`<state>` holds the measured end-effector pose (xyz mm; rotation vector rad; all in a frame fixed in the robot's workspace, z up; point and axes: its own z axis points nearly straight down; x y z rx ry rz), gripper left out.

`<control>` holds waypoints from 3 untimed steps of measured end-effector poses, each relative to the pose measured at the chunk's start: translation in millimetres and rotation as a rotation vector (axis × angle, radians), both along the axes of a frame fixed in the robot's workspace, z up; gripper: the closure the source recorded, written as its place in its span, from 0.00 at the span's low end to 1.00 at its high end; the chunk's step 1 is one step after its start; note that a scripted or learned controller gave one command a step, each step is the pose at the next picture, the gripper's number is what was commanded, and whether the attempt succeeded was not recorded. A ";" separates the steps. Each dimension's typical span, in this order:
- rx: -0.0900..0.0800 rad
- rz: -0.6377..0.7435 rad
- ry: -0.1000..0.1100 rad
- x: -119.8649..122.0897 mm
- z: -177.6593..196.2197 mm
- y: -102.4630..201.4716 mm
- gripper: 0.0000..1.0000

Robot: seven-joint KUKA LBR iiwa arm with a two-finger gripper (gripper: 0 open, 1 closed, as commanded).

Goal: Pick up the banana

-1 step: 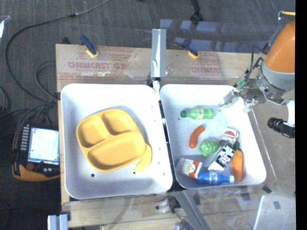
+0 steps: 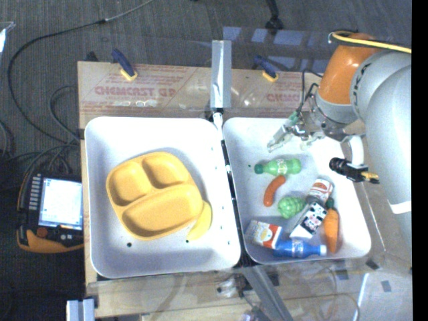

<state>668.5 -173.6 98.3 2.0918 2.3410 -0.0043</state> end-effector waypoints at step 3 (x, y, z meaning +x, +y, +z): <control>0.005 0.497 0.000 -97.4 23.7 26.5 0.00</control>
